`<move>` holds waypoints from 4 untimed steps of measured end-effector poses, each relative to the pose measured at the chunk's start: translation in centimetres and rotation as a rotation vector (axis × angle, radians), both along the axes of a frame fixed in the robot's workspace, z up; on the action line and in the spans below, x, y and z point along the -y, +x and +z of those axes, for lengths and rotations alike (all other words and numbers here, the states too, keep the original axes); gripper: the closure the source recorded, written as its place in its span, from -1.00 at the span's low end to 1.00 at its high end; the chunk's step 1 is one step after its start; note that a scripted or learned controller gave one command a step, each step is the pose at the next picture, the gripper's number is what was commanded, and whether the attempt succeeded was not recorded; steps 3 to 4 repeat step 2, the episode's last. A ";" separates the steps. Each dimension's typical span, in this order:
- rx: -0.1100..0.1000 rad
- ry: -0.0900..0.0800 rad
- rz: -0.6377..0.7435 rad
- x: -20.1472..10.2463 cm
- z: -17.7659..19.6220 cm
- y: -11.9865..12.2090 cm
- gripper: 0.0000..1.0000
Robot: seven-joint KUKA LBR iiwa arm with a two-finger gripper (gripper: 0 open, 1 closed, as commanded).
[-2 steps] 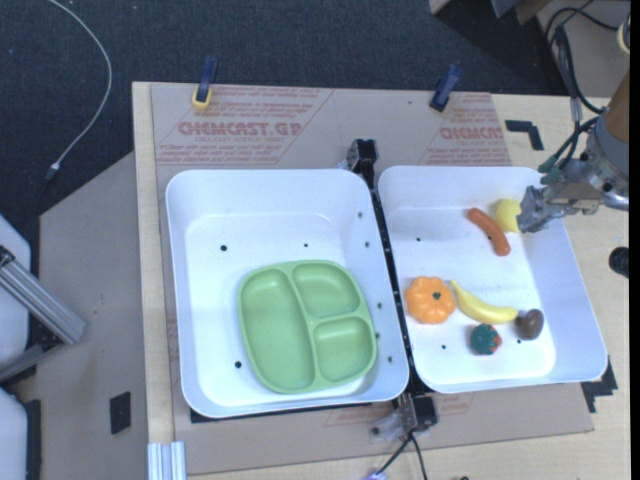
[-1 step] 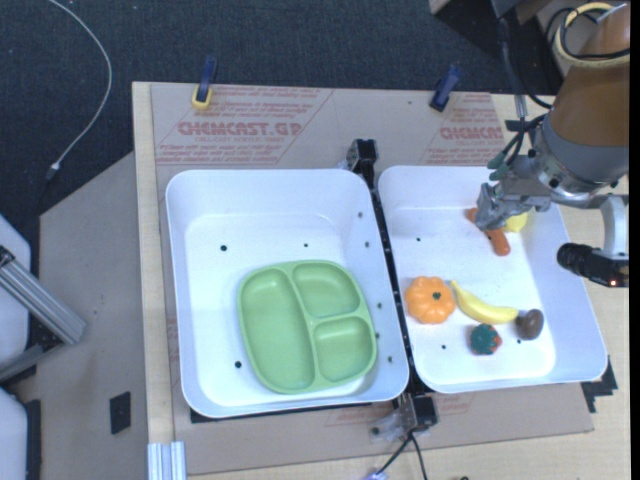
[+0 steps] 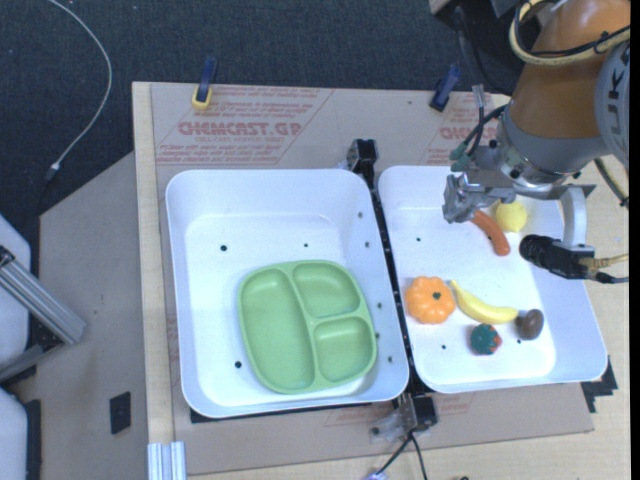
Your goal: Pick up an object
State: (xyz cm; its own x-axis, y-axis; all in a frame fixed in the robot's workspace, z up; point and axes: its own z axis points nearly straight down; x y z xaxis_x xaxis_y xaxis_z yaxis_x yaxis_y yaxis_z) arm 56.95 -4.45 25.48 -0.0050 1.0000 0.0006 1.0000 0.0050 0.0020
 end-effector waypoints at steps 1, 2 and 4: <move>-0.001 0.001 0.001 -5.2 -0.2 0.3 1.00; 0.000 0.000 0.000 -10.2 -2.0 2.2 1.00; 0.000 0.000 0.000 -10.2 -2.0 2.2 1.00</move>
